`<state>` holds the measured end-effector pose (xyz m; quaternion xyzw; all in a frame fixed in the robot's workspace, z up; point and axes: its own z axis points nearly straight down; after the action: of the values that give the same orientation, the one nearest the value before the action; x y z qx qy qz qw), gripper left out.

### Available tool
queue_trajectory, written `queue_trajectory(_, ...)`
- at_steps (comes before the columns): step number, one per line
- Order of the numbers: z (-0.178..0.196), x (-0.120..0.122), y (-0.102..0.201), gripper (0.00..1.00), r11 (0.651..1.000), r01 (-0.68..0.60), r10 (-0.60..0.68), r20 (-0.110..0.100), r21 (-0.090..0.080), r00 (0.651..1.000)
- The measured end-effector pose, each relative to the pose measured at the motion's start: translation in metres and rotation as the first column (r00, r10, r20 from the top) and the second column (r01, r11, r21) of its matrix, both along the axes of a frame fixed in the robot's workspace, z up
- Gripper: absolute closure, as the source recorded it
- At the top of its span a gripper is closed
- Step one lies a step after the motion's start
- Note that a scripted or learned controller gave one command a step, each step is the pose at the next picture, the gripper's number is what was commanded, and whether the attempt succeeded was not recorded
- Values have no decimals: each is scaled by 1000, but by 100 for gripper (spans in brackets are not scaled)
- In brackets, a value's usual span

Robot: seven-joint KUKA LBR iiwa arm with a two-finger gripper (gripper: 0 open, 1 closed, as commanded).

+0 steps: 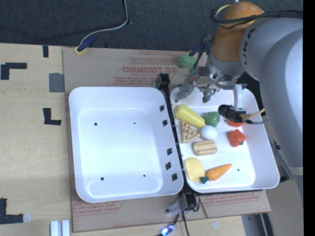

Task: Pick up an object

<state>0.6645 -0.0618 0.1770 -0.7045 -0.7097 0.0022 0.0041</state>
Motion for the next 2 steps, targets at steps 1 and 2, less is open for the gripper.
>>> queue_trajectory(1, 7, 3, 103, 0, 1000, -4, 4, 8, 0, 1000)
queue_trajectory(2, 39, 4, 155, 0, 1000, 1, -1, 10, -1, 1000)
